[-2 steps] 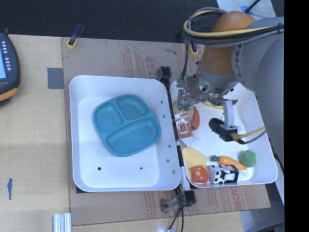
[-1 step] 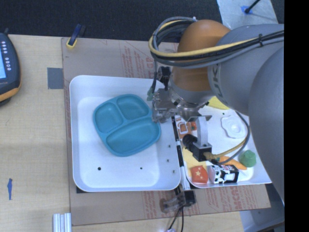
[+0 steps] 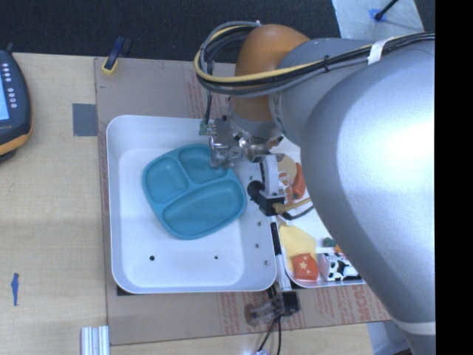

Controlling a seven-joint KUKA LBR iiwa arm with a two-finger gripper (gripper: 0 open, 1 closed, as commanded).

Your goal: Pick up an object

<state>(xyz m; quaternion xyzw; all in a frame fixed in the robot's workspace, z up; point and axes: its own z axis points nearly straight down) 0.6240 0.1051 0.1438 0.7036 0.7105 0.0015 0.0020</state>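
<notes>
A blue divided plate (image 3: 194,191) lies flat in the left white bin (image 3: 133,265), slightly turned. My gripper (image 3: 220,156) hangs over the plate's upper right rim, at the far right part of that bin, under the orange band of the arm (image 3: 262,58). It sits right at the rim. In the right bin (image 3: 310,281), mostly covered by the arm, lie small items: a yellow piece (image 3: 294,239), an orange-red block (image 3: 304,266) and a black-and-white patterned piece (image 3: 341,269).
A teach pendant (image 3: 11,102) rests at the bench's left edge. A blue-and-yellow clip (image 3: 112,56) lies at the back, and grey tape (image 3: 84,119) is stuck left of the bin. Cables and a connector (image 3: 270,310) lie in front of the bins.
</notes>
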